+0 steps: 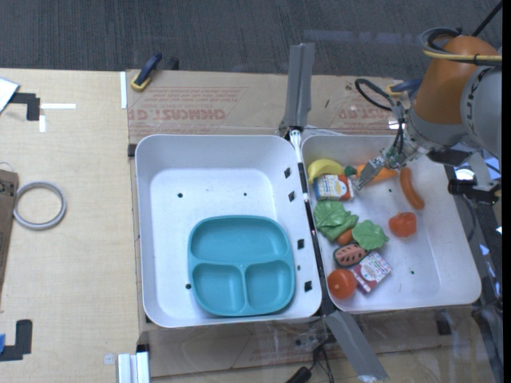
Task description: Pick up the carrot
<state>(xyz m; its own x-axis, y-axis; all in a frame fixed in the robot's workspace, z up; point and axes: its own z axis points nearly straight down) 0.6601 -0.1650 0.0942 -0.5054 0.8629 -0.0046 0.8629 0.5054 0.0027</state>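
Over the right bin, at its far end, the gripper is angled down and left, tip just by the yellow banana. An orange carrot lies right at the fingers, on or just above the bin floor near the back wall. It looks pinched between them, but it's too small and blurred to be sure; can't tell if the jaws are closed on it or just beside it. The arm comes in from the right, orange band over the bin's far right corner, black cable looped beside it.

Other stuff in the right bin:
- small can with a blue and red label, touching the banana's near side
- orange-red sausage-shaped piece, just right of the carrot, apart from it
- red tomato-like ball alone mid-bin
- two green leafy pieces along the left wall, a bit of orange showing between them
- dark red oval piece, red and white packet, another red ball clustered near the front left corner

Left bin: teal three-compartment tray sitting toward the front right. The two bins touch along the centre divider.

On the bench to the left: a roll of tape, well apart from the bins. A blue and yellow tool lies past the left bin's far corner.
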